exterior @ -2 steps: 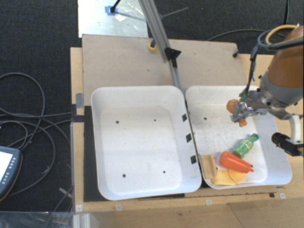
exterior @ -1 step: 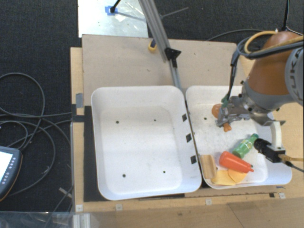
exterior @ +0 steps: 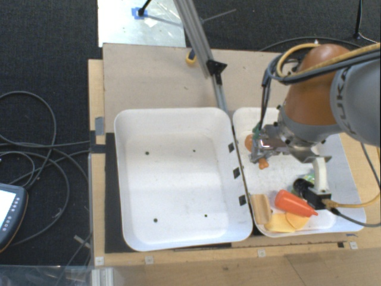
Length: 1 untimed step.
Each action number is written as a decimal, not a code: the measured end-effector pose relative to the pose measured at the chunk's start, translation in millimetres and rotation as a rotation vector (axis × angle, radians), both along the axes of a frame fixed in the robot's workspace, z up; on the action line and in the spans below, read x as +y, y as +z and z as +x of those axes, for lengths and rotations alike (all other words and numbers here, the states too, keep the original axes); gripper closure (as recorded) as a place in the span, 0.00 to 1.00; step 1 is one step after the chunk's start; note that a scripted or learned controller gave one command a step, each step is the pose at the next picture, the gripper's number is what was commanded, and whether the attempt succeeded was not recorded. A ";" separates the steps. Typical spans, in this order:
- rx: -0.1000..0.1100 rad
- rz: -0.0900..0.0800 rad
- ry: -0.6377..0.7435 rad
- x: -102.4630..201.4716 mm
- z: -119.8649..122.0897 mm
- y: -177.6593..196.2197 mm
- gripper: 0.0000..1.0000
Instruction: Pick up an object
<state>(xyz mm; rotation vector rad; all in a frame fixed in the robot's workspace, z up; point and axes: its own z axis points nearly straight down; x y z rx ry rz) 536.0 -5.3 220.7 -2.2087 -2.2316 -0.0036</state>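
Observation:
My gripper (exterior: 261, 154) hangs low over the left part of the right bin (exterior: 351, 186), under the grey and orange wrist. An orange round thing (exterior: 249, 142) lies just left of it near the bin's left wall, and a small orange piece (exterior: 264, 164) sits right below it. Whether either is touched by the gripper cannot be made out. Toward the bin's front lie an orange cone (exterior: 293, 202), a yellow flat piece (exterior: 284, 222) and a tan wooden block (exterior: 261, 209). A bit of green (exterior: 309, 177) peeks out beside the arm.
The left bin (exterior: 134, 219) sits beside the right one, their walls meeting near black clips (exterior: 237, 173). A grey pole (exterior: 199, 37) slants in from the top toward the bins' back edge. The arm covers much of the right bin's back half.

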 end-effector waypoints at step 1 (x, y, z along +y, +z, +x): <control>0.002 0.000 0.000 46.5 -19.6 -4.2 1.00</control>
